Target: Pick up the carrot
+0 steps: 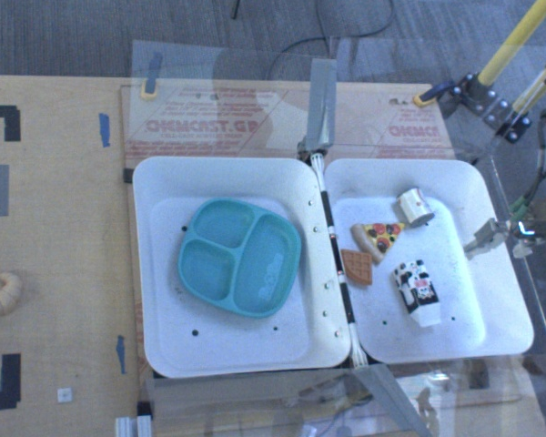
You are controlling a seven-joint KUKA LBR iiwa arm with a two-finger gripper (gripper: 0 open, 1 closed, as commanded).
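Carrot position cannot be determined from the camera view; no item in either bin can be identified as it. Gripper state likewise cannot be told. Left bin [155,244] holds a teal divided plate [239,256] with three compartments, lying flat near the bin's centre. Right bin [491,317] holds four items: a toy pizza slice [377,238] near the bin's left wall; a brown waffle-patterned square [357,267] just below it, touching or nearly touching it; a small pale cylinder [415,207] lying on its side just beside the slice on its upper right; and a white carton with black patches [416,291] lying below these, apart from them. A toy croissant [0,295] lies on the bench [64,208], well to the left of both bins.
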